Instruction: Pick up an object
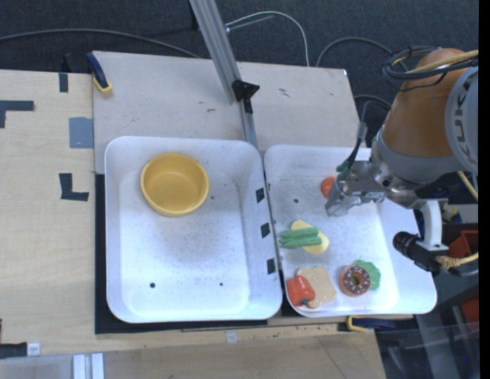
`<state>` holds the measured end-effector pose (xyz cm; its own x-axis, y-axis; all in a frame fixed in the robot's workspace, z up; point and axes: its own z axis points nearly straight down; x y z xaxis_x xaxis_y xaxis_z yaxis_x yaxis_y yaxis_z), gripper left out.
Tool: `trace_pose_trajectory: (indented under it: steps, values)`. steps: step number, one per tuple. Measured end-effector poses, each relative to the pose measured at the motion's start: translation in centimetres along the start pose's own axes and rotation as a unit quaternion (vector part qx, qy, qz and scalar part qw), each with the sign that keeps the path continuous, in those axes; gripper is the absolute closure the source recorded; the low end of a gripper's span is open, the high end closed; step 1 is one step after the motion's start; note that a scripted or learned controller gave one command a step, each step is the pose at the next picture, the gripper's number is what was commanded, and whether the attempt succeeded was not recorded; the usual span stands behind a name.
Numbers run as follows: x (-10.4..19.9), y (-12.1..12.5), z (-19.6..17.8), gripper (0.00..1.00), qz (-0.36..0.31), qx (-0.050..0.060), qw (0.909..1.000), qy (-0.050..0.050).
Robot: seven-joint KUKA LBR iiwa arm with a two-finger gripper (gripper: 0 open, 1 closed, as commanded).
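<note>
My gripper (341,198) hangs over the upper middle of the right bin (286,172). A small red-orange object (328,186) lies right beside its tip, partly hidden by the gripper body. Below it rests a yellow and green corn toy (305,238). Along the bin's front edge lie a slice of toast (318,285) with a red pepper (299,290) at its left, and a brown donut (356,279) on a green piece. The left bin (182,283) holds a yellow bowl (175,183).
A slanted metal pole (221,50) runs from the top down to the seam between the bins. Cables loop behind the bench. The arm's grey and orange body (427,133) covers the right bin's right side.
</note>
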<state>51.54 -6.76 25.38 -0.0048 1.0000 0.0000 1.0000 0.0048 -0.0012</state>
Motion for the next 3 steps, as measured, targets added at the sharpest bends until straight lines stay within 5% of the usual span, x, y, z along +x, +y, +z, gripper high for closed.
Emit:
trace_pose_trajectory:
  steps: [3]
  values:
    - [13.1, 9.6, 1.2, 1.0, -0.001, -0.001, 1.0, 0.001]
